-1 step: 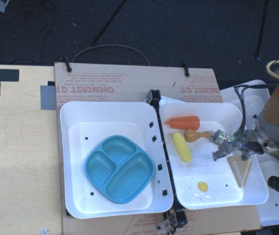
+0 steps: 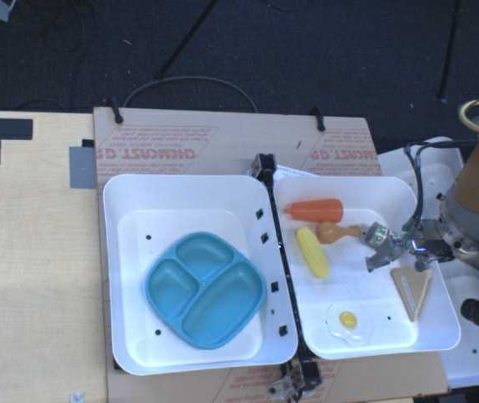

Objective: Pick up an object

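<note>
We think the toy pear (image 2: 334,232), small, orange-brown and lying in the right bin (image 2: 441,330) between the toy carrot (image 2: 314,210) and the claw (image 2: 380,246), is light, hard and slippery, so we would pinch its fat round middle, and the claw looks open, holding nothing.

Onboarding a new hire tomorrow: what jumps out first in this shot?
The blue divided plate fills much of the left bin, the boldest colour on the bench. In the right bin lie toy foods: an orange carrot at the far side, a yellow corn cob just below it, a fried egg near the front. The gripper reaches in from the right, low over that bin.
</note>
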Robot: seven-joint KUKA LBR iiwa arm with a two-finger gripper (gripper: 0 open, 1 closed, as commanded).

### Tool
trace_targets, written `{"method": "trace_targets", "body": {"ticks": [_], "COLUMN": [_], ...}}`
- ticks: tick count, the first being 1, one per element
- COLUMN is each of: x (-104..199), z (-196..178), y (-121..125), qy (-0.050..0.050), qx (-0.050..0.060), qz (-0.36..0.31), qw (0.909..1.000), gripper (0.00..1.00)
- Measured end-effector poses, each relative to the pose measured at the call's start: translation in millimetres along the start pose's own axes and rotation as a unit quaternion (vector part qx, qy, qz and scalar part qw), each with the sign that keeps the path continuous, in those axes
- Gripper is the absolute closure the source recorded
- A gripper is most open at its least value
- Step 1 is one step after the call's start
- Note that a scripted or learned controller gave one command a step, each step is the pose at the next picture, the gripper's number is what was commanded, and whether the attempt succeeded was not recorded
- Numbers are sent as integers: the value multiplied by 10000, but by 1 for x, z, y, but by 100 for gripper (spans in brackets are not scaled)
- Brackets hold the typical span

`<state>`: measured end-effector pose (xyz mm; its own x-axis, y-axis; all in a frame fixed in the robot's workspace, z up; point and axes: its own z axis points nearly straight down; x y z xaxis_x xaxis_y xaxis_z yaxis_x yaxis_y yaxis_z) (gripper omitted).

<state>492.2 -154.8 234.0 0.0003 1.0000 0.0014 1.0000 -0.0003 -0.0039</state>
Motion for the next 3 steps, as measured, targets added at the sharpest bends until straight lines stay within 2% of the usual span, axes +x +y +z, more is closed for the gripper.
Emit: {"method": "trace_targets", "body": {"ticks": [1,3], "x": [-5,-6], "z": [61,147], "y": [-7,-13], "qy": [9,1], "qx": [29,-14], "qz": [3,5], "qw": [10000,10000], "gripper": [0,0]}}
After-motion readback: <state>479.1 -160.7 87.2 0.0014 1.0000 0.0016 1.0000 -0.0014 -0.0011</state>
